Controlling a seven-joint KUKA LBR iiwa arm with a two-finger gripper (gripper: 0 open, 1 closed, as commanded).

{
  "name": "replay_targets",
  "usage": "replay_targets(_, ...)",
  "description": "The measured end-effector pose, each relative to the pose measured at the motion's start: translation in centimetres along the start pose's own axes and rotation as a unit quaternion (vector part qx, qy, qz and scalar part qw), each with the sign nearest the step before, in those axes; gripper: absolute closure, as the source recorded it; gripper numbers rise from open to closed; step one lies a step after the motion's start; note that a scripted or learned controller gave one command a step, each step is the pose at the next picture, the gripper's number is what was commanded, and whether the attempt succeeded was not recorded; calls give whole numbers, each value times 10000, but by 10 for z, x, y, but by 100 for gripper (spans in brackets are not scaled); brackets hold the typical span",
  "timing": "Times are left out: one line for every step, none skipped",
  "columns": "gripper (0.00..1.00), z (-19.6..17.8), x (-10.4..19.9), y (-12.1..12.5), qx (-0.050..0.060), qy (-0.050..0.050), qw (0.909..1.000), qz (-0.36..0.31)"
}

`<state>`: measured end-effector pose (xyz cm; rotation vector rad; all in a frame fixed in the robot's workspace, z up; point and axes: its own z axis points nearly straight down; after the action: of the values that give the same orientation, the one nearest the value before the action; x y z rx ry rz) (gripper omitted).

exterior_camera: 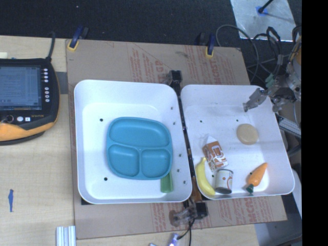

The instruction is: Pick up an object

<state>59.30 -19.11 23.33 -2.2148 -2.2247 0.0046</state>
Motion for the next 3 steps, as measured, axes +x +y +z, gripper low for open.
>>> replay_targets(0, 107, -21, -20, 15, 0, 10000, -4)
replay_targets(0, 142, -20, -26, 8, -1, 10000, -4)
replay_targets(100, 131, -21, -26, 10, -8, 10000, -9)
